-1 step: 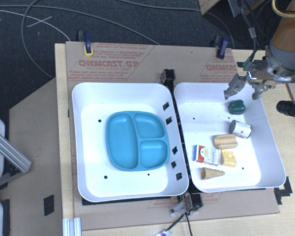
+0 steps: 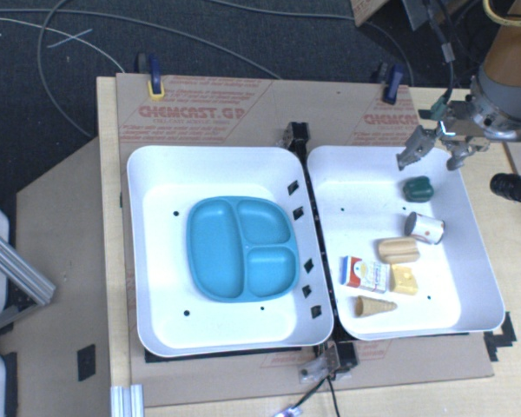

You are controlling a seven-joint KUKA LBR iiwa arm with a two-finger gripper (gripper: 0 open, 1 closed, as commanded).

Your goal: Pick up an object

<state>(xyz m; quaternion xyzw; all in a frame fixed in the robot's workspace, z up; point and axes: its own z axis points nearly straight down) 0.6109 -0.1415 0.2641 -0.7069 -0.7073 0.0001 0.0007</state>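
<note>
My gripper [image 2: 435, 156] hangs open over the far right part of the right bin [image 2: 347, 176], its two fingers spread with nothing between them. Just below it in the view lies a dark green object [image 2: 418, 188]. Further toward the front lie a small white cup [image 2: 425, 228], a tan bread roll [image 2: 398, 249], a yellow cheese block [image 2: 405, 280], a red and white carton [image 2: 366, 274] and an ice cream cone [image 2: 376, 306].
The left bin [image 2: 152, 233] holds a blue divided plate [image 2: 242, 248]. Black clips [image 2: 296, 135] join the bins along the middle. Blue clamps [image 2: 155, 75] pin the cardboard at the back. Cables run across the dark floor behind.
</note>
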